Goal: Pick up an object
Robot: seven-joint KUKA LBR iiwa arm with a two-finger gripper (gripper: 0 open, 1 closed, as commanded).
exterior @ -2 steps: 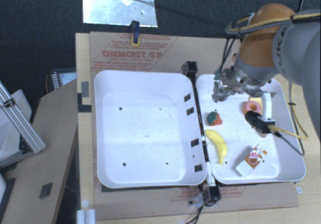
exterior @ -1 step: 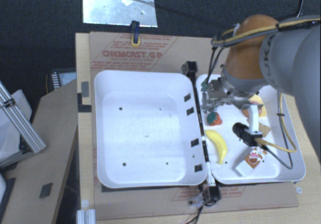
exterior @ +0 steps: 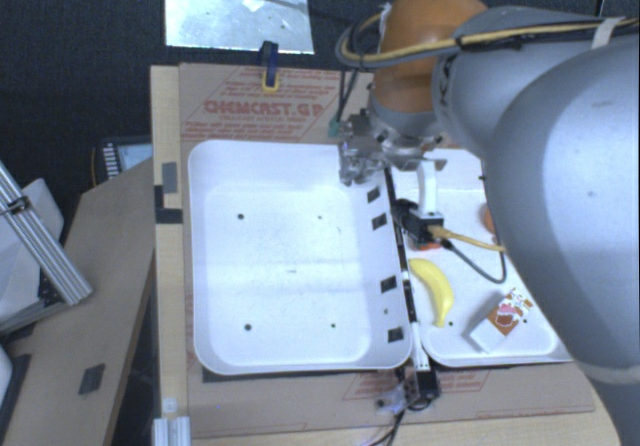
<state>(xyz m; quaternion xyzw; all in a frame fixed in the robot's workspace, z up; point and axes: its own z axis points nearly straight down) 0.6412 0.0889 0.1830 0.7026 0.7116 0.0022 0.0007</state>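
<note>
Your banana (exterior: 432, 289) lies at five o'clock from the gripper (exterior: 356, 169), well apart. The arm (exterior: 540, 124) reaches in from three o'clock, over the bins' divider; you cannot tell the gripper's state.

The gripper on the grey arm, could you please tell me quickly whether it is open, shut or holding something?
Two-finger gripper: cannot be told; it hangs over the divide between the two white bins.

Arm (exterior: 560, 164) covers most of right bin (exterior: 520, 349) and runs off right edge. Orange thing (exterior: 488, 218) at arm's edge mostly hidden. Claw (exterior: 362, 166) blurred, small. Box (exterior: 500, 320) label unreadable.
</note>
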